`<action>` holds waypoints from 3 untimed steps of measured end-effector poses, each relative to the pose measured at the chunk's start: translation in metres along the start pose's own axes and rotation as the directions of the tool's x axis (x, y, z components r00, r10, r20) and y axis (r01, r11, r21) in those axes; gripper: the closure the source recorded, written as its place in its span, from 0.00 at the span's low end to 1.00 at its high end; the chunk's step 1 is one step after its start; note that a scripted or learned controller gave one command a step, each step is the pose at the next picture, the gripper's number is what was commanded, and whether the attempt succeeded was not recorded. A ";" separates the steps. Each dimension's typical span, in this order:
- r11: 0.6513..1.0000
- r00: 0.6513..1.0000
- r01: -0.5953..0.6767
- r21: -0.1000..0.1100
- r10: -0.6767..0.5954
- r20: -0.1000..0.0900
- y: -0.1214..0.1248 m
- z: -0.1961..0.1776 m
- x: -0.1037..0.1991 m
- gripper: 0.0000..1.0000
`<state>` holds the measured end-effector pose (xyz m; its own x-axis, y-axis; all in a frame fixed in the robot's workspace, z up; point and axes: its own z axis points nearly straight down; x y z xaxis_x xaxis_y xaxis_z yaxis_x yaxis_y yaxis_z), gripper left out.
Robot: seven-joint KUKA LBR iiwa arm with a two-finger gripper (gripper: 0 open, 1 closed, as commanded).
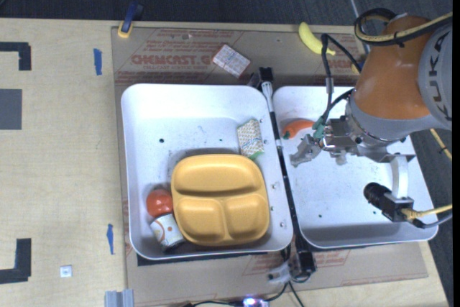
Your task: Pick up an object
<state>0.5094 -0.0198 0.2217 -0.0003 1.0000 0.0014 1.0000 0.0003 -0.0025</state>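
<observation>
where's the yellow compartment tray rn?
In the camera view, the yellow tray lies in the left bin, toward its near edge, with a red-and-white object touching its left side and a small patterned packet just beyond its far right corner.

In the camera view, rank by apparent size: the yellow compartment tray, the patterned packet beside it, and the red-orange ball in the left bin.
1. Yellow plastic compartment tray, by far the largest.
2. Small patterned packet and red-orange ball: these look alike in size, and the tray covers part of the ball, so I won't rank them.
</observation>
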 end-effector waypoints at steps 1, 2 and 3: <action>1.000 1.000 -0.002 -0.001 0.002 0.001 0.037 0.107 -0.074 0.00; 1.000 1.000 0.000 -0.007 0.001 0.002 0.015 0.135 -0.074 0.00; 1.000 1.000 0.000 -0.008 0.000 0.002 -0.017 0.135 -0.073 0.00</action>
<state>0.4919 -0.0930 0.0864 -0.0001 1.0000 -0.0007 1.0000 0.0001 0.0053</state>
